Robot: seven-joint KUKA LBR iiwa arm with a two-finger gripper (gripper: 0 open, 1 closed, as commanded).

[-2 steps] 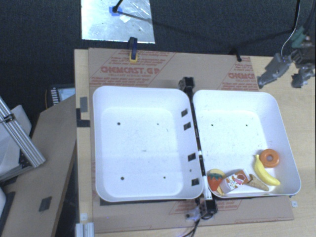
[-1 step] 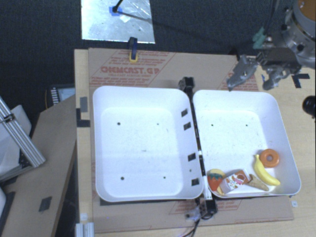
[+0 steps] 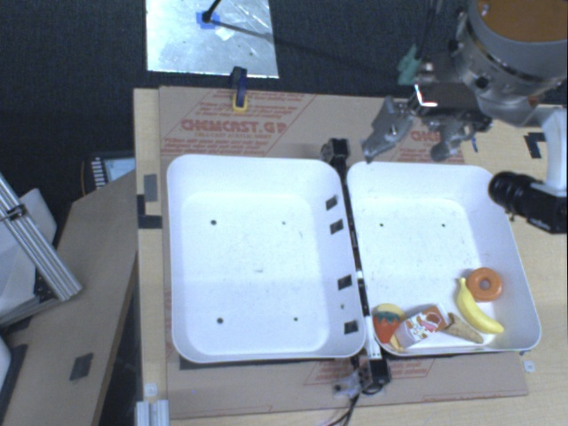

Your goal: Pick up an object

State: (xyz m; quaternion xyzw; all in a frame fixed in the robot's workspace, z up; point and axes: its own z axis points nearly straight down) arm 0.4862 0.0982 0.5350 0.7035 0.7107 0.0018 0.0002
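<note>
My gripper point(image 3: 410, 142) hangs high over the back rim of the right bin point(image 3: 417, 229), its two grey fingers point(image 3: 383, 133) spread apart with nothing between them. Far below it, in the front right corner of that bin, lie a yellow banana point(image 3: 477, 311), an orange ring-shaped donut point(image 3: 485, 282), a red and white packet point(image 3: 419, 327), a small orange and red fruit point(image 3: 387, 319) and a tan cone-shaped piece point(image 3: 463, 330). The gripper is well away from all of them.
The left bin point(image 3: 257, 256) sits beside the right one, joined by a black clipped divider point(image 3: 348, 238). A black cylinder point(image 3: 525, 199) juts over the right bin's right rim. A silver plate point(image 3: 211, 23) and a yellow clamp point(image 3: 240, 89) lie beyond the bins.
</note>
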